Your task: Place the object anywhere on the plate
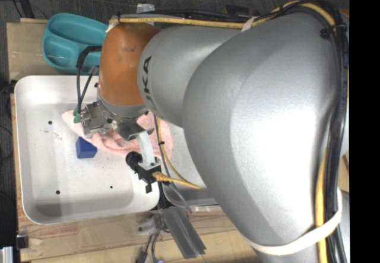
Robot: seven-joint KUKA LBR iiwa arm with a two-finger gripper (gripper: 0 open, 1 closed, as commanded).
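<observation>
The grey KUKA arm (249,119) covers most of the right side, its orange band (122,66) ending above the left white bin (35,184), which sits on the wooden desk (89,235); a teal plastic thing (68,39) rests at the bin's far edge, just outside it. Inside the bin lies a pale pink plate (166,137), largely hidden beneath the wrist, with only its edges peeking out at left and right; the claw (95,120) hangs low over the plate's left part, and whether it is wide or narrow I cannot tell, since the wrist body and cables mask its tips. The task's object, a small blue block (86,148), sits on the bin floor just beside the plate's left edge, seemingly touching or barely off it, and just below the claw in the view; nothing shows it gripped. Judging from this, the block is not yet clearly on the plate; the step would go best by centring squarely over the block, closing on its flat sides, lifting only a little, and setting it down well inside the pink rim rather than at the edge, where it could slide back off.
</observation>
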